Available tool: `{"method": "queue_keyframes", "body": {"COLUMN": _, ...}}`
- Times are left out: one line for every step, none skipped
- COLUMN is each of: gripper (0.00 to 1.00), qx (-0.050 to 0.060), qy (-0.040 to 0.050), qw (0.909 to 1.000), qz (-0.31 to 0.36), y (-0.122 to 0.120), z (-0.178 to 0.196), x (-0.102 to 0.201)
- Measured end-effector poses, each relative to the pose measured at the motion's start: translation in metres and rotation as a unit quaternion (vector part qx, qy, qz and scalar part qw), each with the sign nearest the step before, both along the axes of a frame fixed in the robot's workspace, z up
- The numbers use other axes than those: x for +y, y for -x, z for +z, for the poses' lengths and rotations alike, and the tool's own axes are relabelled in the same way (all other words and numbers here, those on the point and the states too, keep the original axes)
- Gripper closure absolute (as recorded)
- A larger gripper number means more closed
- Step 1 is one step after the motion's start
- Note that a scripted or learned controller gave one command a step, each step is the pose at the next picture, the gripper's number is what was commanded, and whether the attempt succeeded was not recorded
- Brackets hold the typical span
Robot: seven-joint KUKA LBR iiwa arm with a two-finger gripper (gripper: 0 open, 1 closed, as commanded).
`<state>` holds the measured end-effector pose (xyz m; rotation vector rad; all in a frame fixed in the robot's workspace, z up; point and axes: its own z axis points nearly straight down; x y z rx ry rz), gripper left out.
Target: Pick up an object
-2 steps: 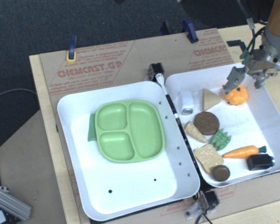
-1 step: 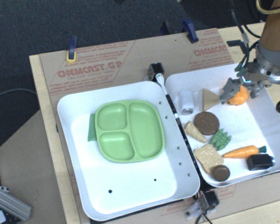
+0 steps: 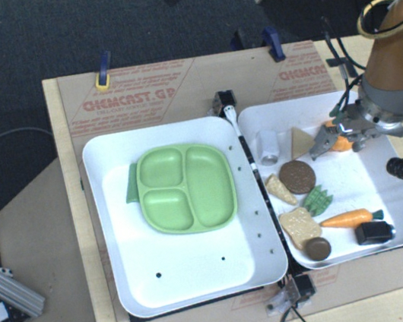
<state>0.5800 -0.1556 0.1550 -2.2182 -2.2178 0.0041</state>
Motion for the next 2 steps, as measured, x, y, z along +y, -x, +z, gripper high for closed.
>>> {"method": "queue_keyframes", "body": {"gripper": 0.00, "qx": 0.000, "qy": -0.0001, "qw": 1.0000, "qz": 0.001, "y": -0.006, "z": -0.045, "x": 0.002}}
{"method": "queue_keyframes", "body": {"gripper": 0.00, "qx": -0.003, "qy": 0.0002, "qw": 1.0000, "qz": 0.000, "y": -0.007, "z": -0.069, "x": 0.002}}
